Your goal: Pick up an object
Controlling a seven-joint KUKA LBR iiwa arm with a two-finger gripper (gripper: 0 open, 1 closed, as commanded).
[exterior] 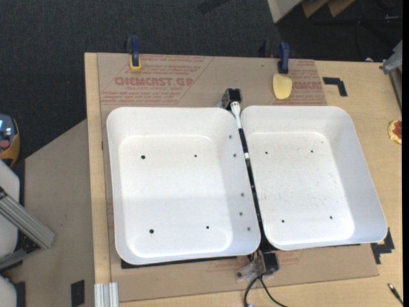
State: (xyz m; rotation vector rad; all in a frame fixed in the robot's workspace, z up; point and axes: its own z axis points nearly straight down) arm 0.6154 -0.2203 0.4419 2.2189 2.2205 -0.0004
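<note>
Two shallow white bins sit side by side on a brown board (192,75) printed with red lettering. The left bin (121,190) and the right bin (358,171) meet along a black strip (246,165) that runs from twelve o'clock to six, likely there to lock the pair together. Blue clamps at eleven o'clock (133,51) and one o'clock (283,56) pin the board to the bench, I judge so nothing shifts when I push down. Both bin floors show bare white plastic with a few dark dots, so I see no loose object lying there to grasp. A small yellow piece (282,86) lies on the board just beyond the right bin, at one o'clock. How wide my claw stands, I cannot tell.
</note>
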